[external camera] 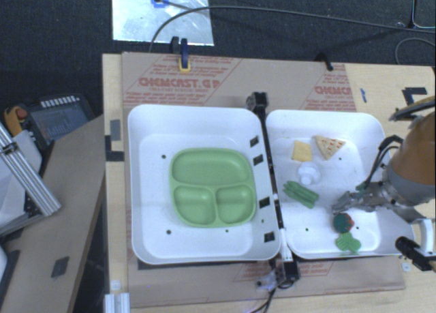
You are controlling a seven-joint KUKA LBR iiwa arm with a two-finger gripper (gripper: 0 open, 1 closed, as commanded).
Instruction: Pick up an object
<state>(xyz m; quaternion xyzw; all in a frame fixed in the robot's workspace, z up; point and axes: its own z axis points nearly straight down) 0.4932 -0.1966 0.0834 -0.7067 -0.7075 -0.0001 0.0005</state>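
You have the tabletop (293,80) carrying two white bins. The left bin (146,168) holds a green compartment tray (211,187) at its centre. In the right bin (368,134), a green cucumber-like piece (300,194) lies near the middle, a pizza wedge (330,146) and a yellow square (302,151) sit toward twelve o'clock, a small white piece (308,176) sits between, and a red-and-green fruit (343,222) and a green leafy piece (349,242) lie toward five o'clock. The hand (344,202) hangs at four o'clock, just above the fruit; you cannot tell whether it is wide or narrow. Nothing looks lifted yet, so grasp and lift remain.
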